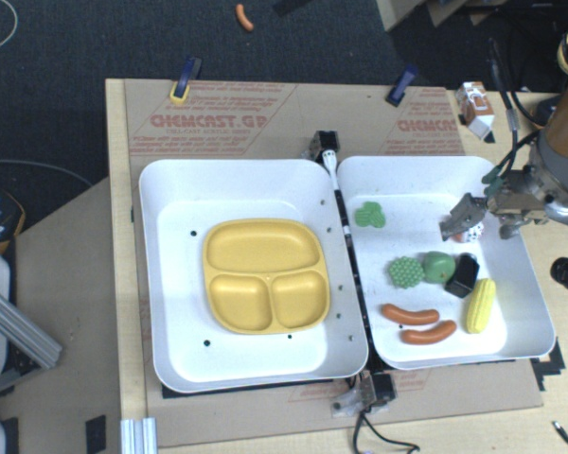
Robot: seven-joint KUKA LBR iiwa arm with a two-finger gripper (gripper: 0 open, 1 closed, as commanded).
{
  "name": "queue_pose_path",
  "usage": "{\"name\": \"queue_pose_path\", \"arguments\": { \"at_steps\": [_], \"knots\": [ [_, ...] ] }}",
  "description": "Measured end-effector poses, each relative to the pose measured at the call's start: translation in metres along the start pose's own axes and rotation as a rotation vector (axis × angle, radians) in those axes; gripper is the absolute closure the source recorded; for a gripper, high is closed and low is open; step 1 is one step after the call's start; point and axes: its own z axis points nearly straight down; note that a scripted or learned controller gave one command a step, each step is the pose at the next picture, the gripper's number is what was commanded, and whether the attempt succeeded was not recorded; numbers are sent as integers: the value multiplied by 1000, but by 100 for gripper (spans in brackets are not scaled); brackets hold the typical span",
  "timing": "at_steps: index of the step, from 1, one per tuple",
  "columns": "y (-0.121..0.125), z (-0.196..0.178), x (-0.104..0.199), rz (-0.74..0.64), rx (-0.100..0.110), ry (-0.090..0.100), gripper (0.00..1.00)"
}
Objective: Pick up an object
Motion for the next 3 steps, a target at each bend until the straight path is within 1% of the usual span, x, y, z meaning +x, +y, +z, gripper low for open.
{"name": "queue_pose_path", "arguments": {
  "at_steps": [1,2,3],
  "knots": [
    [2,-4,0,-2,-9,-1,0],
    [-4,42,-5,-1,-2,0,0],
    [-3,85,-5,-2,-2,1,0]
  ]
}}
